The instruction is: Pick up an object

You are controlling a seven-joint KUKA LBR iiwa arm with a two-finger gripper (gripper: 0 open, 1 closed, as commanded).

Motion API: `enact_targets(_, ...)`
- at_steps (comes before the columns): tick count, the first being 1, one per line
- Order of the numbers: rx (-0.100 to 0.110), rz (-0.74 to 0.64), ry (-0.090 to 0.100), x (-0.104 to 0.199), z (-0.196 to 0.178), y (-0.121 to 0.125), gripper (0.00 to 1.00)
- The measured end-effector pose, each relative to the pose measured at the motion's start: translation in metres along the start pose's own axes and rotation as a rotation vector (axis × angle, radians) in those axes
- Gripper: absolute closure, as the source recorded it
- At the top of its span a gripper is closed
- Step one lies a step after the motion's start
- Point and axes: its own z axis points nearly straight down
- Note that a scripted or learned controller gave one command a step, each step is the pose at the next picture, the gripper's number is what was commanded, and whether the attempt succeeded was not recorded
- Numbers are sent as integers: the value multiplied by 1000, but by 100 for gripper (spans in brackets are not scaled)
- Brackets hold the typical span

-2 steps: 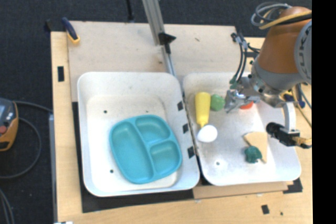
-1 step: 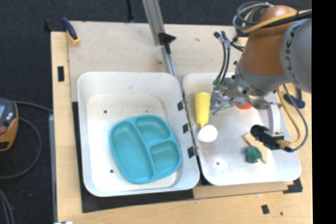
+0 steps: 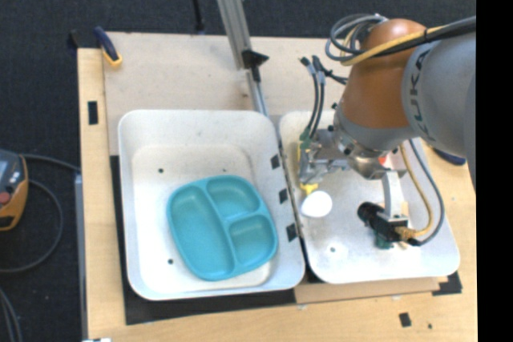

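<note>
1. Reaching in from the right: grey arm with an orange band (image 3: 385,84), bent down over the upper half of the right shallow white bin (image 3: 353,264).
2. Low at that bin's left wall: two-finger gripper (image 3: 311,168), pointing down. Cannot tell whether open or closed, as the wrist and cables hide the tips.
3. Just below the gripper, on the bin floor near the left wall: small white round object (image 3: 316,204). Cannot tell whether touched by the gripper or just apart from it. Not seen to be held.
4. In the left shallow white bin (image 3: 152,140), lying flat toward the lower right corner: turquoise plastic plate with three compartments (image 3: 220,227), well apart from the gripper.
5. Under both bins: pale wooden bench (image 3: 176,68).
</note>
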Motion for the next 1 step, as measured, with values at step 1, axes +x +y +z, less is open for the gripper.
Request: enact_targets(1,-1,-3,2,57,-11,-14,100)
